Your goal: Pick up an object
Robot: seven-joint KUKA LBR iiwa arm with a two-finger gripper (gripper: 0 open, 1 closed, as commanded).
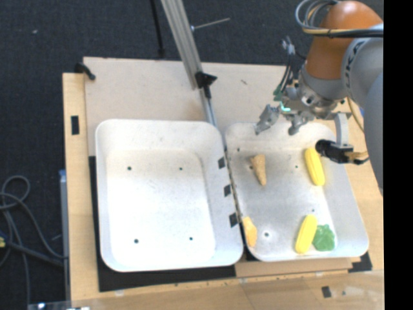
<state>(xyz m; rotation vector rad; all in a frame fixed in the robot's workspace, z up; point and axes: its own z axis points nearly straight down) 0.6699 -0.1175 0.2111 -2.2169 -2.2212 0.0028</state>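
nearest the lens, along the bottom rim of the right bin [342, 250], lay a yellow piece [306, 233] touching a green lump [324, 237] at its 3 o'clock, with a small orange piece [249, 231] off at 9 o'clock against the bin's left wall. the left bin [106, 192] sat alongside.

further up, the gripper [279, 121] hung over the right bin's top rim, its two fingers [264, 123] spread apart with nothing between them. the tan cone [259, 169] lay on the bin floor at roughly 7 o'clock from the gripper, near but apart from it, its long axis running from 12 to 6 o'clock with the narrow tip toward 6. a second yellow piece [314, 166] lay at about 5 o'clock from the gripper, its length also close to 12-to-6. judging from that, the cone looked the likelier target, calling for a short drop toward 7 o'clock and the fingers closing across its width.
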